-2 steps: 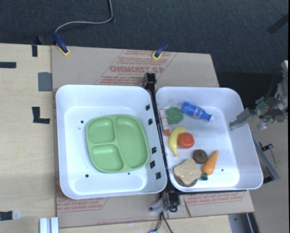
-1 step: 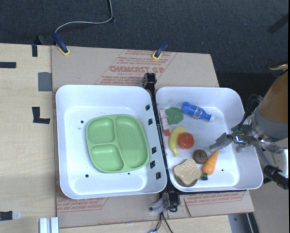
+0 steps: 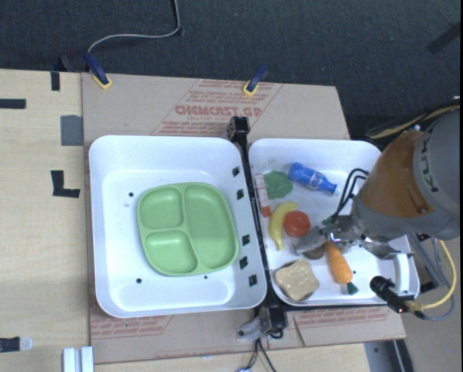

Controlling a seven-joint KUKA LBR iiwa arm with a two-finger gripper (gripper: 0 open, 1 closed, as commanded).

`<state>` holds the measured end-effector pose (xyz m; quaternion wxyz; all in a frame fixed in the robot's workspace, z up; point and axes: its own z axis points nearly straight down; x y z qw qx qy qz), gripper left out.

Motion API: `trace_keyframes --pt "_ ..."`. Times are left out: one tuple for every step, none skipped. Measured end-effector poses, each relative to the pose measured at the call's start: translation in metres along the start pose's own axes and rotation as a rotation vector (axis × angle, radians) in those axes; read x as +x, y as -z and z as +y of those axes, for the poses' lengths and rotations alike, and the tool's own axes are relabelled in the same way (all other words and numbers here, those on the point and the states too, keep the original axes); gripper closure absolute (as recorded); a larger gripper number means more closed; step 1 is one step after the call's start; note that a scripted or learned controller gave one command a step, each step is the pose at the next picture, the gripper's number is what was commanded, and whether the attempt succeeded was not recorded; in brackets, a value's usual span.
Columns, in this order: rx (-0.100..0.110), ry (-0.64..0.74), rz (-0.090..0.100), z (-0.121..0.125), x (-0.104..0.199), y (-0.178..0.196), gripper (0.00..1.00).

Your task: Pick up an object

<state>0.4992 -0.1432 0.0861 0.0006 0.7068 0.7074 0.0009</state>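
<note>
Bread sits in the right bin, near the carrot. Just above the carrot, the gripper reaches low beside the tomato, likely to grab; whether its fingers are apart is unclear.

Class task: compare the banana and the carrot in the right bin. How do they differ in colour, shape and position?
The banana is yellow and curved; the carrot is orange and straight. The banana lies near the divider; the carrot lies farther right, beside the gripper. Both are elongated toy foods.
</note>
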Motion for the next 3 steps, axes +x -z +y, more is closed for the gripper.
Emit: trace_keyframes --pt "-0.002 -0.001 -0.003 0.000 -0.001 0.010 1.00" --pt "0.003 0.000 0.000 -0.015 0.039 0.084 1.00" --pt "0.003 0.001 -0.001 0.100 0.073 0.098 1.00"
